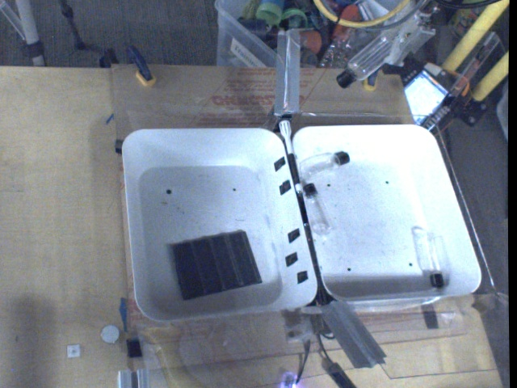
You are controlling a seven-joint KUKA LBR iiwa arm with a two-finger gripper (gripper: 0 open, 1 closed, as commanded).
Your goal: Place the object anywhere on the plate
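Note:
A black ribbed plate (216,263) lies flat in the near part of the left bin (153,156). In the right bin (380,140) lie three transparent tube-like objects with black caps. One transparent tube (325,164) lies near the far left corner. A second tube (313,208) lies along the divider. The third tube (428,253) rests near the front right corner.
A divider with black tabs (292,217) separates the two bins. Behind them stand a plastic tub of coloured clutter (279,10) and a silver fixture with cables (384,47). Wooden bench top (56,176) stretches to the left.

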